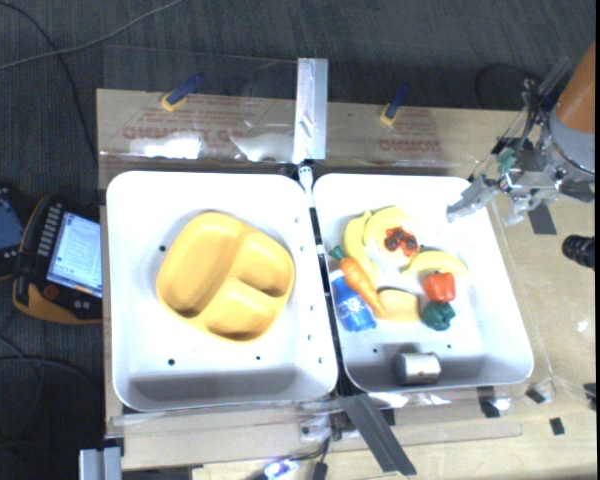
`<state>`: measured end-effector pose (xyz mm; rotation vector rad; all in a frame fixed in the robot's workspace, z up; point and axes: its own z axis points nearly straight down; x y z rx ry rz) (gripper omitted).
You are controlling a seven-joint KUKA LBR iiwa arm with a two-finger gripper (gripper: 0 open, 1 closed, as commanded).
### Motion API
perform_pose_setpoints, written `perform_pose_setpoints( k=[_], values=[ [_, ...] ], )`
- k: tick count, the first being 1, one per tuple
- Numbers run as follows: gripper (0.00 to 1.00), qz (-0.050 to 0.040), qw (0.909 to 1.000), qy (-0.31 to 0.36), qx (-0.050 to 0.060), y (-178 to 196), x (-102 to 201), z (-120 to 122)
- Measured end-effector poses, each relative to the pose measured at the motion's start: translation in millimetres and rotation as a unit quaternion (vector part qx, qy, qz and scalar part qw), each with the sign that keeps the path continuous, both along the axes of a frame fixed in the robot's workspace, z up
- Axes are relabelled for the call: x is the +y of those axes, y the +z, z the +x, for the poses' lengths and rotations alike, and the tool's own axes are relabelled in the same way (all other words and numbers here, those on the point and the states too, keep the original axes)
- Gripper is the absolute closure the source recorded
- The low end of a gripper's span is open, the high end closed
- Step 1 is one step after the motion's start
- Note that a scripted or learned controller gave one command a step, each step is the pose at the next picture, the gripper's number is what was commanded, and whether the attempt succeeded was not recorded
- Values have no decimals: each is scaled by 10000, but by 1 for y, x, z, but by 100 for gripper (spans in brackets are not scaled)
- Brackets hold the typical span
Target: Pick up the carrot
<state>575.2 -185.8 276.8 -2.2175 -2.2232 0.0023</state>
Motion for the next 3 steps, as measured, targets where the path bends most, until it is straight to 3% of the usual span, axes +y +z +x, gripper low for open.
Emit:
perform_pose_setpoints(
  k=[1, 2, 3],
  values=[
    [0, 6, 9959, 902, 1, -104, 66, 0],
    [0, -23, 9930, 1181, -76, -186, 82, -27],
    [100, -9, 9929, 1185, -85, -176, 83, -26]
  ],
)
